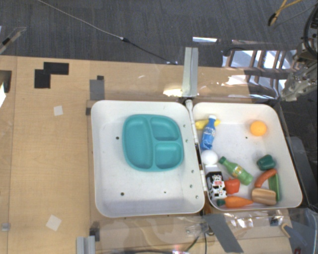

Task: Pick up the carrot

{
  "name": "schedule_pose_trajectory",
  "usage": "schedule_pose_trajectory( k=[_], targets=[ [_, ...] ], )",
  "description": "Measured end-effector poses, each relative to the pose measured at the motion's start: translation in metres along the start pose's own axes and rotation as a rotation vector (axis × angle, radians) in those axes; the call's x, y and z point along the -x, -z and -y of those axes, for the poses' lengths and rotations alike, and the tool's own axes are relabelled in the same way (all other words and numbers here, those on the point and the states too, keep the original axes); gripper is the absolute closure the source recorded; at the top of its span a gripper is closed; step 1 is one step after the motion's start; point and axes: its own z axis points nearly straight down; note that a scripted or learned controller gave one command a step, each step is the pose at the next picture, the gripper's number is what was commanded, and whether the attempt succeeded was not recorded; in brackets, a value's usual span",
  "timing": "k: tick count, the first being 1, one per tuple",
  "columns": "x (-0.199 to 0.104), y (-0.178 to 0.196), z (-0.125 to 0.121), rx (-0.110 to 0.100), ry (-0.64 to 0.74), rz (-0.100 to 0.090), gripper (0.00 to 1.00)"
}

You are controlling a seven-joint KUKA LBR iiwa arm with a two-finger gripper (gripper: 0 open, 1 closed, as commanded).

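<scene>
Rightward, carrot [239,201] in crowded right bin [238,113].

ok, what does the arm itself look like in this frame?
Little to go on. The arm sits at the top right, past the far corner of the right bin. The end of it is pale grey and metallic-looking, with thin struts, and it is blurred. A dark curved part sits above it. I can't make out any markings. A yellow cable loops nearby, but I can't tell if it belongs to the arm.
</scene>
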Motion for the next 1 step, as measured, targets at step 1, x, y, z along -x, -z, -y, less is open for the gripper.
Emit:
schedule_pose_trajectory(
  k=[1],
  targets=[
    [-0.0296,-0.0821,-0.1258,0.002,0.431,-0.001,1.0]
  ],
)
